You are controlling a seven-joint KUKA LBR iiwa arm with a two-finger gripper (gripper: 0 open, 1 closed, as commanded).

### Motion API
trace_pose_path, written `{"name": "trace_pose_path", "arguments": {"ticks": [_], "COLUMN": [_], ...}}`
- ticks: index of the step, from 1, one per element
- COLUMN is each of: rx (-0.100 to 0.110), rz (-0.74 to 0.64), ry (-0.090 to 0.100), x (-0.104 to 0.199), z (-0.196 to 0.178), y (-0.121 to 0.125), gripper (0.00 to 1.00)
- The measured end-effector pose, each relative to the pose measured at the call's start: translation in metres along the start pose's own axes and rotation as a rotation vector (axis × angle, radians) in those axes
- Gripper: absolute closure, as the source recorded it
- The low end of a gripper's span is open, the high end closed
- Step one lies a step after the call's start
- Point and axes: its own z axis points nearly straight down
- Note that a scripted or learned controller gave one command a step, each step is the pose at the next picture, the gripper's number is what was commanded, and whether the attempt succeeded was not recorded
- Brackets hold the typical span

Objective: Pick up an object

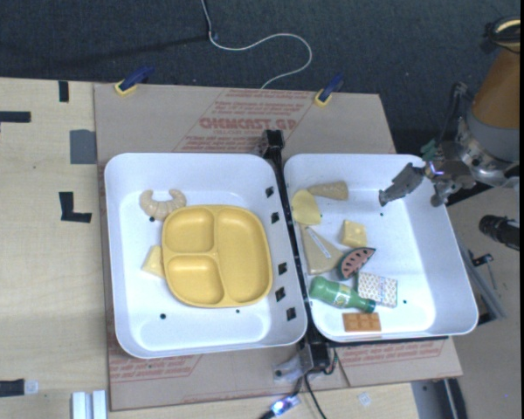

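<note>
Two-finger gripper (417,185) hovered at the upper right of the right white bin (445,251), fingers spread wide, nothing between them. Small toy foods clustered in that bin's left half: green plastic bottle (340,294) lying on its side near the front, watermelon slice (355,261) just above it, yellow cheese cube (354,232) nearer the middle. Judged bottle the best pick: light, rigid, probably slick and prone to roll. Best gripped across the body, mid-length, jaws square to its axis. Yellow divided plate (217,253) sat in the left white bin (127,234).
</note>
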Motion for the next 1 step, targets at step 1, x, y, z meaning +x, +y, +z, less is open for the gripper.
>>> {"name": "trace_pose_path", "arguments": {"ticks": [1], "rx": [-0.012], "rz": [-0.003], "ry": [-0.002], "x": [0.0003], "z": [-0.0075], "y": [0.0020], "gripper": [0.00]}}
